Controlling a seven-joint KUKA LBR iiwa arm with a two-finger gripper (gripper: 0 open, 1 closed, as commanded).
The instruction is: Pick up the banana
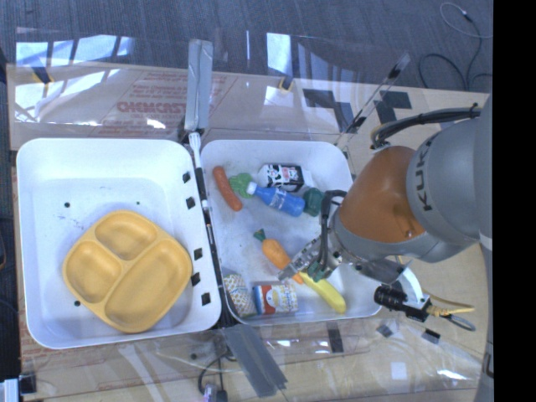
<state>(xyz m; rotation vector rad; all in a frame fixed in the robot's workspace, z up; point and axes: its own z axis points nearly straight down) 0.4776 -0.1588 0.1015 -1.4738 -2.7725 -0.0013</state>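
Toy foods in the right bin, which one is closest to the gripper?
The yellow banana, right beside the gripper; the carrot and hot dog lie farther left.

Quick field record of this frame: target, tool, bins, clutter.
target: banana, lying in right bin, near its front wall
tool: tool low over banana's left end; grip cannot be told
left bin: left bin holds yellow divided plate
clutter: carrot, hot dog, blue bottle, can
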